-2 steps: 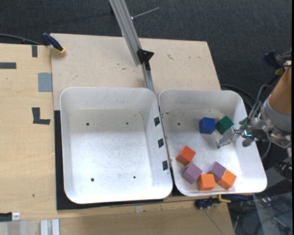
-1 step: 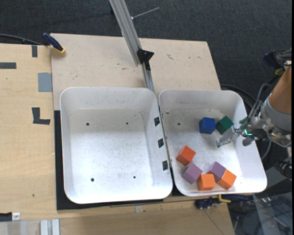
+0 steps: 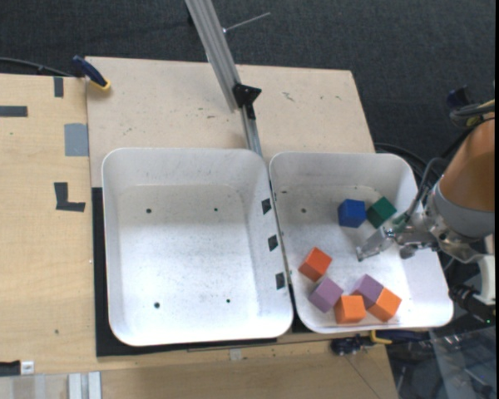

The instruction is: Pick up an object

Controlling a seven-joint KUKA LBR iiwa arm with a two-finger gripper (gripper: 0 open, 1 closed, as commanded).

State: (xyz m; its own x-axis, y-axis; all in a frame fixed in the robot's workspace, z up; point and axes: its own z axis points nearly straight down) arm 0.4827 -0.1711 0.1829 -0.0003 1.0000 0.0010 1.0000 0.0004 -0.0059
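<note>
Camera view: the hand (image 3: 373, 248) hangs low inside the right bin (image 3: 333, 166), reaching in from that bin's right wall, its metal fingers (image 3: 368, 250) pointing toward the bin's middle. Nothing sits between the fingers, so the hand is released and holding nothing; they look parted, though the gap is small from here.

By that showing the pick is not yet made. The arm is in the right bin and down near the floor, but every block lies on the white bottom. What is left is closing on one, lifting it clear and keeping it.

Taking the blue block (image 3: 352, 213) as landmark: the green block (image 3: 382, 211) lies just beside it on the side toward the arm, the two nearly touching. The hand is below them, toward the bin's near edge, close to both but apart. These two seem the likeliest targets.

Further toward the near edge from the blue block is an orange block (image 3: 316, 264), alone. Beyond it is a cluster: a purple block (image 3: 325, 293), a second orange block (image 3: 350, 308), a second purple block (image 3: 368, 288) and a third orange block (image 3: 385, 304), packed tight.

The blocks are near-cubes, so none has a real long axis. The blue one sits roughly square to the bin walls; the green one is turned at an angle.
</note>
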